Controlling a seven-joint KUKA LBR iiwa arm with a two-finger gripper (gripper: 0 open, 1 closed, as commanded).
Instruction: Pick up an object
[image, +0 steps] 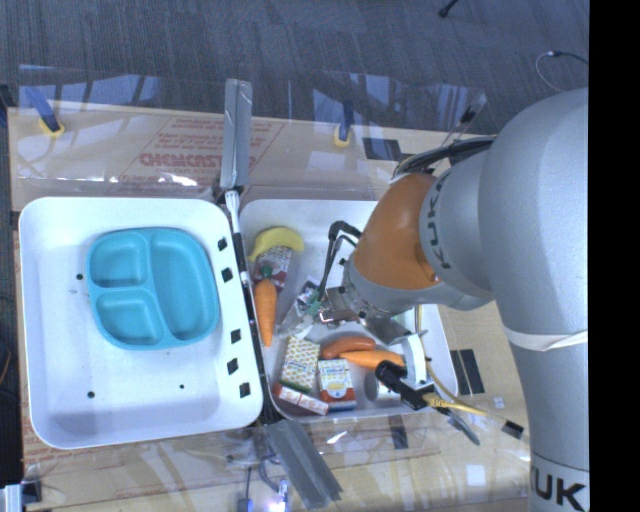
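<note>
You've got the end effector (325, 305) low in the right bin (300, 212), just right of the carrot (265, 310), seemingly probing the toy clutter for a pick, though its grip can't be told from here.

A robotics lab: KUKA arm (520, 230) over white bins (60, 400) of toy food.

Light-blue divided plate (153, 287) in a white bin (60, 400); yellow banana (276, 240), orange carrot (265, 309), grey arm (530, 230) with orange band (398, 245).
</note>
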